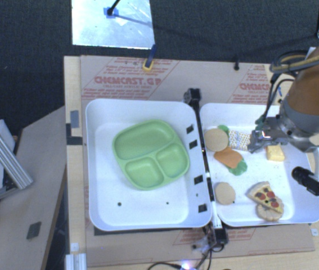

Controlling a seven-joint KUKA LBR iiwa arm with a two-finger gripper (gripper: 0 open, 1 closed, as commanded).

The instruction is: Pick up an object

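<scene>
The right bin (305,207) holds several toy foods: a round bun (216,139), a speckled white packet (238,138), an orange carrot (229,158) with a green end, a yellow cheese block (275,152), a tan cookie (224,193) and a pizza slice (266,199). My gripper (259,140) reaches in from the right and sits low over the bin, between the speckled packet and the cheese block. Its tip is right beside the packet's right end. The arm's body hides the bin's far right corner.
The left bin (100,207) holds a green divided plate (151,153). A black divider with clips (201,156) runs between the two bins. A shiny metal sheet (112,16) lies beyond the bench at the top.
</scene>
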